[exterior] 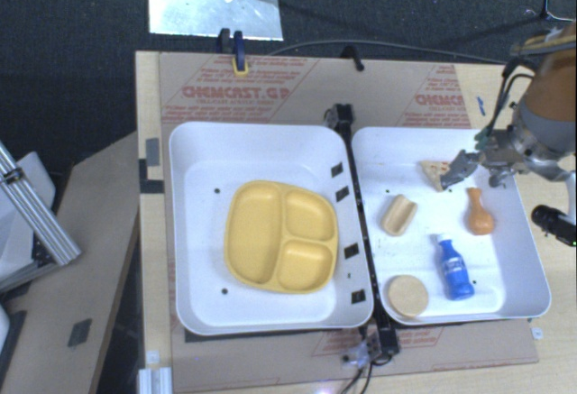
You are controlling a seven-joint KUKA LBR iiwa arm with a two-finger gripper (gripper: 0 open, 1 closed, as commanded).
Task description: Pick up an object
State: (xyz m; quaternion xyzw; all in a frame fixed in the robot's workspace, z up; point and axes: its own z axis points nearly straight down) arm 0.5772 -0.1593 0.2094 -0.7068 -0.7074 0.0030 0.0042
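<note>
Our gripper (478,165) hangs low over the right bin (532,288), beside a tan wedge (435,172); nothing sits between its parts. Whether it is wide or narrow, we cannot tell. We judge the pick not yet done: wedge, orange pear (480,214) and blue bottle (453,269) lie in the bin.

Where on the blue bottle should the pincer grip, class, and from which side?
Probably across the blue bottle's body, coming from above. It lies flat in the right bin, cap pointing away, long sides free of the round disc nearby.
</note>
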